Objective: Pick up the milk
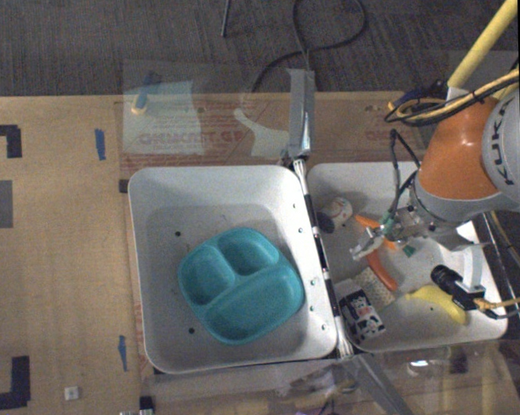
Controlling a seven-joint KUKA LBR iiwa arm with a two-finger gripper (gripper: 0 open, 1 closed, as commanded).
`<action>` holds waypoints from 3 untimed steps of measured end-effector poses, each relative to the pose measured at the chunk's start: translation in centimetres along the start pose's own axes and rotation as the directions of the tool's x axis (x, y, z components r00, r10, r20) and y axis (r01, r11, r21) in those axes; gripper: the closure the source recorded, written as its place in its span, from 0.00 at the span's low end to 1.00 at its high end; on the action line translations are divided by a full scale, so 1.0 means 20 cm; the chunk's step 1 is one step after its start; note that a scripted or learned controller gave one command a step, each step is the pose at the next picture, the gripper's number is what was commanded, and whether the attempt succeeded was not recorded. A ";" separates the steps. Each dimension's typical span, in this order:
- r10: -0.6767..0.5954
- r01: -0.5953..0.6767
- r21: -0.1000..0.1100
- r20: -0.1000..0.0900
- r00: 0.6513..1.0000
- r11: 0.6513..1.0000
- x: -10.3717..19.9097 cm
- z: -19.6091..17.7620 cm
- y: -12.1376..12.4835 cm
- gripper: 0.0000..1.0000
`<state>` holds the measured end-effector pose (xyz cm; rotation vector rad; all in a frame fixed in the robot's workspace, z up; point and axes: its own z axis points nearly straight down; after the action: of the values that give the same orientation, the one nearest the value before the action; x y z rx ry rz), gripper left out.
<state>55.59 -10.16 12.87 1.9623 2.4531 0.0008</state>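
Item: milk (362,314), a small carton, white with black markings, lying tilted at the right bin's (486,329) near left corner, against the divider. I see the gripper (382,239) above that bin's middle; I cannot tell its grip state. Left bin (153,206): one teal divided plate (240,284), centred.

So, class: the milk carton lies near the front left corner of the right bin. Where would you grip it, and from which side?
Probably from straight above, with the fingers closing across the narrow width of the milk carton. It seems to lie flat with a broad face up, close to the wall of the right bin, so a sideways approach looks cramped. The gripper is over an orange thing, apart from the carton.
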 end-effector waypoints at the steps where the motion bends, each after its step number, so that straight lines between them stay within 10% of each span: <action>1: -0.224 0.224 0.001 -0.001 0.974 0.974 0.30 -0.30 -0.27 0.00; 2: -0.295 0.295 0.001 -0.001 0.955 0.955 0.46 -0.28 -0.29 0.00; 3: -0.370 0.370 -0.002 0.001 0.929 0.929 0.54 -0.28 0.00 0.00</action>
<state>53.31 0.37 18.47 1.4639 2.7768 0.0024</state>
